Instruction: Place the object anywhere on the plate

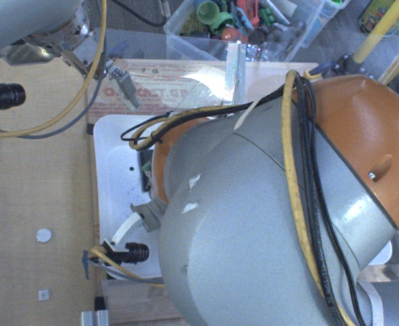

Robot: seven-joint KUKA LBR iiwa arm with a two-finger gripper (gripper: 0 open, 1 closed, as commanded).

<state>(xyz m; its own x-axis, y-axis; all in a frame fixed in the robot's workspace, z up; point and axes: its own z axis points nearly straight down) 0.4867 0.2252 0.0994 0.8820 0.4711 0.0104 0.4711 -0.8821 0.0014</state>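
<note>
1. Starting at the left, the bare wooden bench (36, 182) carries a small white disc (43, 235) and, nearer the lower edge, a tiny pale square (43, 294).
2. Just right of these sits the white bin (111, 182). Its left strip of floor and rim lies open to view, with a small dark speck (132, 168) on the floor.
3. Behind the bin a cardboard sheet (158, 90) with red print lies flat, and beyond that stands a clear tub (206, 46) full of colourful toys.
4. Inside the bin an orange curved edge (157, 175) peeks out from under the arm. I cannot tell whether it is the rim of the plate.
5. The grey arm (253, 236) looms over the rest of the bin. Yellow and black cables (301, 182) run along it, and its orange band (362, 134) sits at the far right.
6. The gripper is hidden beneath that bulk, so I cannot tell how far it is open or whether it has hold of anything. The object is likewise covered, and its place in the bin cannot be told.
</note>
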